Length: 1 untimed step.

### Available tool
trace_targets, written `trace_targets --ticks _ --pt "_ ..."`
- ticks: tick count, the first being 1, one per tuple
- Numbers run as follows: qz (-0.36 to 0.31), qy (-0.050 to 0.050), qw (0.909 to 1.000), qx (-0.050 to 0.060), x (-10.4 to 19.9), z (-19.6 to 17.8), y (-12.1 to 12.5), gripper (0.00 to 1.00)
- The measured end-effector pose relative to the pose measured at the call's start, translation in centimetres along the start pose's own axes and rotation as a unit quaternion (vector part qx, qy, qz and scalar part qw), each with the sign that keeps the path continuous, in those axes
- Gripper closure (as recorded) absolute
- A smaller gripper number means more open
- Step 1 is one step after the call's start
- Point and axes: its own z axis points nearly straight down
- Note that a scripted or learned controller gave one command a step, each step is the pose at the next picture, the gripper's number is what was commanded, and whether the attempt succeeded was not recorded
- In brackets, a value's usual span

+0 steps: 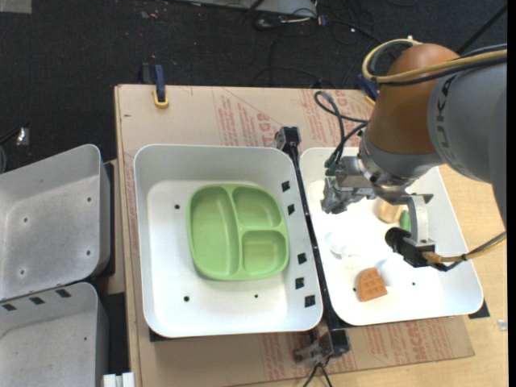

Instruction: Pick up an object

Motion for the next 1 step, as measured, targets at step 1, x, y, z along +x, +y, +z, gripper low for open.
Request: trace_targets --ticks 1 --pt "-0.001 0.0 1.0 0.0 5.67 0.69 2.21 1.0"
